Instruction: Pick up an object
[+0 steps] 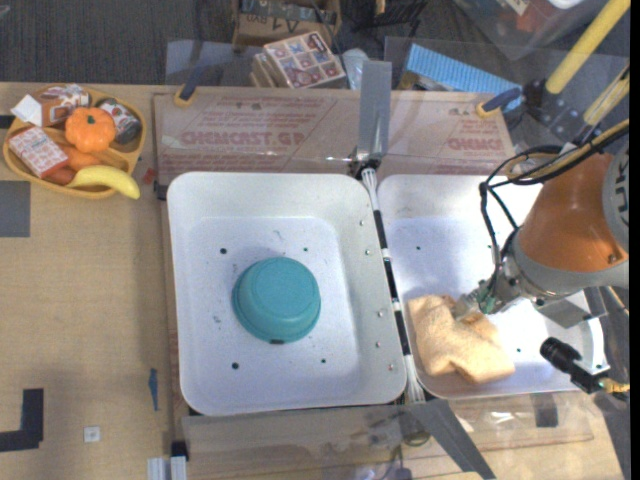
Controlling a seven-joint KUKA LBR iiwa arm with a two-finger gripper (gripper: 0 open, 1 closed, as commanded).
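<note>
Faded red lettering on the cardboard panel (262,136) behind the bins is too blurred to read.

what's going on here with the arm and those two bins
A grey and orange robot arm reaches into the right bin, with its gripper down at the top edge of a tan cloth lying there. The cloth still rests on the bin floor. In the left bin a teal bowl sits upside down, untouched.

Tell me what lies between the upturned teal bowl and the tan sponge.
In the camera view, bare white bin floor, then the two bins' meeting rims, separate the upturned teal bowl from the tan sponge.
</note>
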